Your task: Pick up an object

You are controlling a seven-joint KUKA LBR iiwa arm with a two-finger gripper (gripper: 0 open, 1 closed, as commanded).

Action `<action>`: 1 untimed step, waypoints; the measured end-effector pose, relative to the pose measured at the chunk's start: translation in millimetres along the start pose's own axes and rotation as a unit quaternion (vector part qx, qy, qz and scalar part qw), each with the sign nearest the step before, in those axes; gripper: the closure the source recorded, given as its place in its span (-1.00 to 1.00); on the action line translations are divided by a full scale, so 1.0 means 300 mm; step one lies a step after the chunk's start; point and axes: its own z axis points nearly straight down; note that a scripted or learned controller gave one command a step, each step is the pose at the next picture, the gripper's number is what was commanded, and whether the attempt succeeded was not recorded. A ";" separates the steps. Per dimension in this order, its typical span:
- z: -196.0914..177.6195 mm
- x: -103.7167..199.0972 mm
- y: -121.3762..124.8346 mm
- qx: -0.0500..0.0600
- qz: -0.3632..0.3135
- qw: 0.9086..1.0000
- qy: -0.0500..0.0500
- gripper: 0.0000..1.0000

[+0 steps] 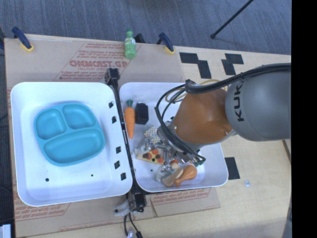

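The right white bin (148,90) holds an orange carrot (130,121) and a black block (142,113) near its left wall. A pizza slice toy (152,155) and a tan drumstick-like toy (182,175) lie among several small items toward the bin's front. My arm reaches in from the right, and its orange band and wrist cover the bin's right half. My gripper (171,158) is down among the items beside the pizza slice, and its tips are buried in the clutter.
The left white bin (20,133) holds a blue divided plate (69,134). A green bottle (130,44) stands on the bench behind the bins. Clamps sit at the bench's back edge. Black cables loop over the arm's wrist.
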 end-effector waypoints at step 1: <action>0.015 -0.191 -0.180 -0.005 -0.064 0.998 0.007 -1.00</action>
